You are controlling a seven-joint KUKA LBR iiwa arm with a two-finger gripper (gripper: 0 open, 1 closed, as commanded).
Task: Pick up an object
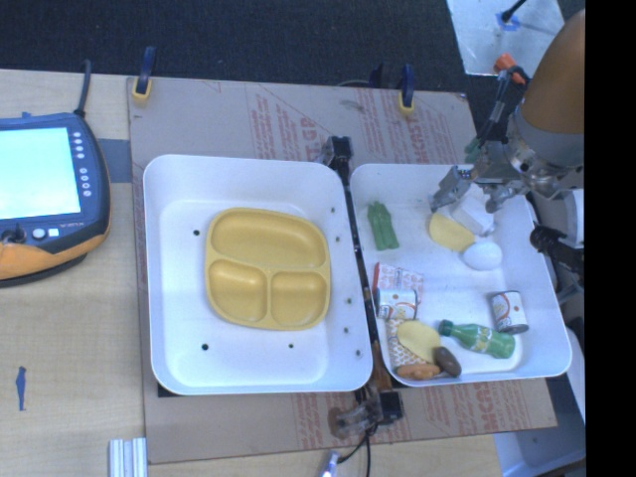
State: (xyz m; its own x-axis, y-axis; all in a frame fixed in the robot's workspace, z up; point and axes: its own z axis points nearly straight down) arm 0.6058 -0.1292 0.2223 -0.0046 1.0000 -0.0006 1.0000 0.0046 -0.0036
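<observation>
Over the right bin: gripper (467,199) hangs above the far half.
Fingers: spread apart, tips just above a yellow block (449,233), nothing between them.
Right bin (556,316): white egg (483,255) beside the block; green pepper (383,225); small can (508,312); green bottle (479,338) lying flat; printed packets (397,291).
Left bin (169,266): yellow divided tray (266,266).
Tabletop edge: teach pendant (45,192).
</observation>
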